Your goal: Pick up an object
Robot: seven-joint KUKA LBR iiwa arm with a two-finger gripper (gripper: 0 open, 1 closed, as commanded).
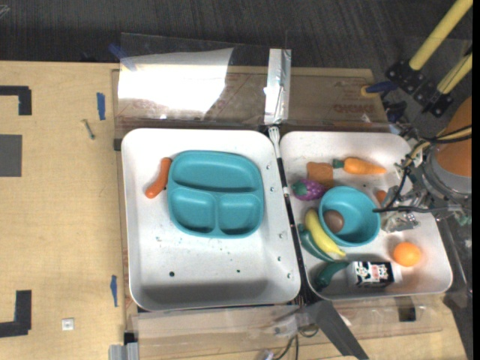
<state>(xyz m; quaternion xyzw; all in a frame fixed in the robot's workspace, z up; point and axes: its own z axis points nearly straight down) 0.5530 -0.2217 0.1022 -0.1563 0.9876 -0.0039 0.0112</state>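
The right bin (439,276) holds a teal bowl (358,227) with a brown egg-shaped thing (334,220) inside it. A banana (322,235) leans on the bowl's left rim. Behind the bowl lie a carrot (360,166), an orange block (319,173) and a purple toy (306,190). An orange ball (406,254) and a small black-and-white carton (373,273) sit near the front. My gripper (396,205) hangs low over the right side of this bin, just right of the bowl and behind the orange ball. Nothing shows in its grasp.
The left bin (150,268) carries a teal divided plate (216,192) with an orange sausage-shaped toy (158,178) to its left. A dark teal piece (327,273) lies at the right bin's front left. Yellow-handled tools (439,32) stand behind the arm at the upper right.
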